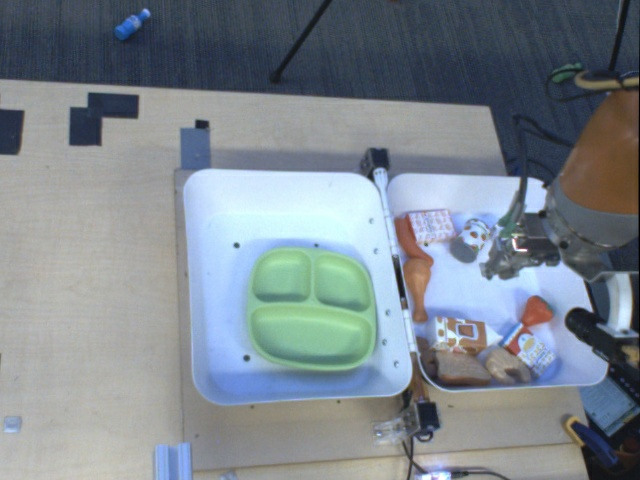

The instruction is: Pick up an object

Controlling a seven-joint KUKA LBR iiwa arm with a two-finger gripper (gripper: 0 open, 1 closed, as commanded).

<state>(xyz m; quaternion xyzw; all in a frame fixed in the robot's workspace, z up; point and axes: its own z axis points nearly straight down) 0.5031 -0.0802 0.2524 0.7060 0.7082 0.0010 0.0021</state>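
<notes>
My gripper [503, 259] hangs over the right bin [470, 186], near its middle right, below the orange band of the arm. Nothing shows between its fingers. A small silver and white object [470, 239] lies just left of it. An orange drumstick-shaped toy [415, 266] lies along the bin's left wall, with a pink and white box [431, 225] at its top. Along the front wall sit a brown and white carton [459, 335], a bread-like piece [466, 368], and an orange-capped packet [531, 340].
The left bin [215, 208] holds a green divided plate [312, 307]. A metal clamp [376, 161] sits between the bins at the back. Cables and dark gear [600, 338] crowd the right edge. Wooden bench [90, 298] extends left.
</notes>
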